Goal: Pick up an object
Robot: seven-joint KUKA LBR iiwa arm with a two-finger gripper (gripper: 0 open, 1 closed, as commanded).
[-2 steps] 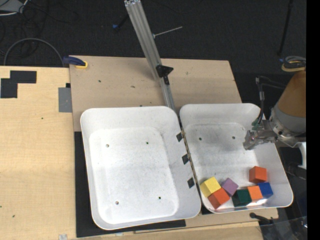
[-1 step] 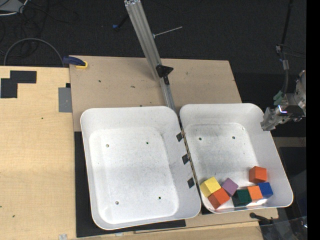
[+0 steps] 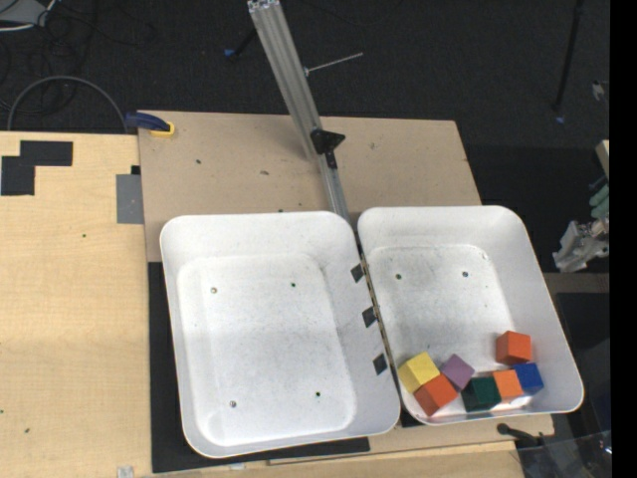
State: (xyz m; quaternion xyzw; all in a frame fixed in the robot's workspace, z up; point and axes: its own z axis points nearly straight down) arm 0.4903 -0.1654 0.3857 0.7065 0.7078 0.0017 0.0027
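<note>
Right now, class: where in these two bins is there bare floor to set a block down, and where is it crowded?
The left bin has bare floor from wall to wall. The right bin is bare along its far half, up to the divider clips. Its near corner is crowded: yellow, purple, red, green, orange and blue blocks cluster there.

Robotics lab bench: plywood top (image 3: 398, 162), two white bins (image 3: 264, 426), aluminium strut (image 3: 289, 68), loose cables (image 3: 40, 93) on dark floor.

Gripper (image 3: 581, 239) at the right edge, low, too blurred to read
</note>
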